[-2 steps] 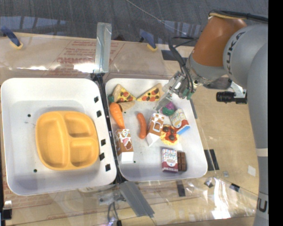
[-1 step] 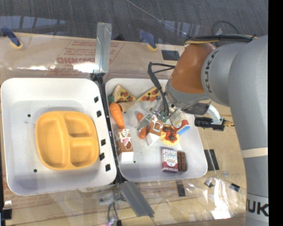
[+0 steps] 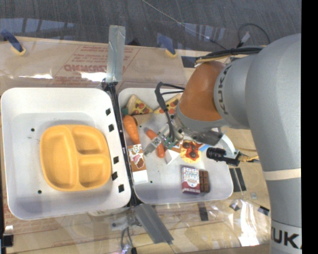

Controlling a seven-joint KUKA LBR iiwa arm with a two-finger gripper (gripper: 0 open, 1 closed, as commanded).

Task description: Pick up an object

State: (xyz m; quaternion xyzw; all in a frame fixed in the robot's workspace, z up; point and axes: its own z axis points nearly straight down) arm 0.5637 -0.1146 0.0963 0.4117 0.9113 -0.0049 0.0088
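The left bin (image 3: pixel 10 142) holds a yellow divided tray (image 3: pixel 74 156), apparently set aside as the drop spot. In the right bin (image 3: pixel 148 192), toy food lies scattered for picking: a large carrot (image 3: pixel 130 129) and a small carrot (image 3: pixel 154 142), with the hand (image 3: pixel 163 141) low over the latter; whether it grips, I cannot tell.
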